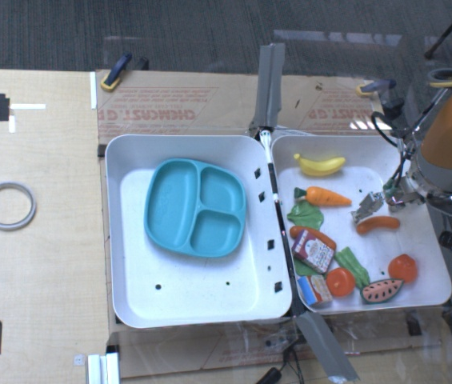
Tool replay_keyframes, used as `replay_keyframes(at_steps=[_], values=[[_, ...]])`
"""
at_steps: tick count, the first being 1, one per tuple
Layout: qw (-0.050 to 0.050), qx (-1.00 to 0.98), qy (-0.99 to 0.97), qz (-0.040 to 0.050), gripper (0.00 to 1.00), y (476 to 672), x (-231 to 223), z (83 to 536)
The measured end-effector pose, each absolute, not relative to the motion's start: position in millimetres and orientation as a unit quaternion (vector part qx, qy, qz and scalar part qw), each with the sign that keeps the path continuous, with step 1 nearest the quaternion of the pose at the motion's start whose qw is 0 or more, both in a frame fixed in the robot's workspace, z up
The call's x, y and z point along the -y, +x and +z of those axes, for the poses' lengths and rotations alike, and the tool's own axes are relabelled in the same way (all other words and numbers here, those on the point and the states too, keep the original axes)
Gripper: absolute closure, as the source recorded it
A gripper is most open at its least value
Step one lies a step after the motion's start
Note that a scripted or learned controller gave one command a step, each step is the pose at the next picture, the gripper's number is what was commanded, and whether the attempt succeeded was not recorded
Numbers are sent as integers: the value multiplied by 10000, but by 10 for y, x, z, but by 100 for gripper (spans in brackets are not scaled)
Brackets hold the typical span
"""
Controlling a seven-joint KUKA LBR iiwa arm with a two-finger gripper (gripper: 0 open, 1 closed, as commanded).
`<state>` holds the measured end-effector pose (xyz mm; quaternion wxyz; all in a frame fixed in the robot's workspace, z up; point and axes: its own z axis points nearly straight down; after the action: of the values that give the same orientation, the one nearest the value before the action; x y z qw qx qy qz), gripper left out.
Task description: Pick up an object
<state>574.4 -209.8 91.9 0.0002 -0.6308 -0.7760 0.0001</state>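
Here the table (42,294) holds two white bins side by side. The left bin (130,294) has a blue plate (196,208) with three sections lying flat in it.

The right bin (426,294) is full of toy food. A yellow banana (319,165) lies near the far wall. Below it is an orange carrot (327,197) with a green top, and a green leaf (305,214) lies just beside the carrot. A red packet (314,250) sits lower down, with a green pepper (352,265) next to it. Near the front wall are a red tomato (340,282), a watermelon slice (381,290) and a small blue and orange box (312,290). Another red tomato (402,267) sits by the right side.

The grey arm (450,146) comes in from the right. Its fingers (367,207) hang low in the right bin, just above an orange sausage (378,225). The fingers look a little apart, and nothing is between them. The sausage lies flat on the bin floor, between the carrot and the right-side tomato.

On the table at the left lies a grey tape ring (7,206).
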Motion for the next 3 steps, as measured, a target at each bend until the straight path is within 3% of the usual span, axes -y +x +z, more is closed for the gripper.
replay_keyframes(at_steps=[1, 2, 3], values=[[1, 7736, -6337, -1, 0, 5660, 2066, 921], [5, 7090, -7052, 3, 0, 5475, 1732, 1226], [0, 7637, -6456, 4, 0, 5670, 1807, 913]])
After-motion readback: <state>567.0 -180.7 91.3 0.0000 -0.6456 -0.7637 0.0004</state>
